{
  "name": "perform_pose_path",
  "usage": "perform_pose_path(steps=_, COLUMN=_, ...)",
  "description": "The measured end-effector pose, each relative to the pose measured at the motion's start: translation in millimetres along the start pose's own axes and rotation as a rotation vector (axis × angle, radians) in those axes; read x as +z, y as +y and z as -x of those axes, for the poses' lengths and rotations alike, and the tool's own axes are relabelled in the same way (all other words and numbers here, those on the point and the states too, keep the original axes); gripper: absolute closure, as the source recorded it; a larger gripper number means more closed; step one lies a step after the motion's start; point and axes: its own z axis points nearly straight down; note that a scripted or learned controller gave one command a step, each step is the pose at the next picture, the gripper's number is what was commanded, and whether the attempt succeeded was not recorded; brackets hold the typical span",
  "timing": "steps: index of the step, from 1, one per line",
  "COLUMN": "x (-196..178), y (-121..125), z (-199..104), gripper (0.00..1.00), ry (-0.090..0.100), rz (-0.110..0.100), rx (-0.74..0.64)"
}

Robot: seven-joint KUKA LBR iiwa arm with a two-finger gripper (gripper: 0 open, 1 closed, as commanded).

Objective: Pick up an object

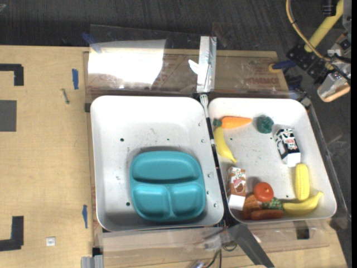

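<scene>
Camera view: the gripper (333,85) is seen at the top right, spread or pressed together cannot be told, and the milk carton (287,145) in the right bin (254,149) is found at its 7 o'clock, laid 12-to-6.

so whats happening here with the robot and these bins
Nothing is being handled yet. The arm sits off at the upper right, outside both bins. The right bin holds toy food: a carrot, two bananas, a corn cob, a tomato, a small carton, a cow-print item and a green piece. The left bin holds a teal divided tray. All lie untouched.
</scene>
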Motion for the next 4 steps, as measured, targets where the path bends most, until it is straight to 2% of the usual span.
perform_pose_path(steps=1, x=6, y=-1, z=3, gripper=1.00, ry=-0.004, rz=0.004, rx=-0.192)
perform_pose_path(steps=2, x=-6, y=-1, z=2, gripper=1.00, ry=0.000, rz=0.001, rx=-0.373)
perform_pose_path(steps=3, x=-17, y=0, z=1, gripper=1.00, ry=0.000, rz=0.001, rx=-0.457)
perform_pose_path(steps=4, x=4, y=0, z=2, gripper=1.00, ry=-0.005, rz=0.005, rx=-0.605)
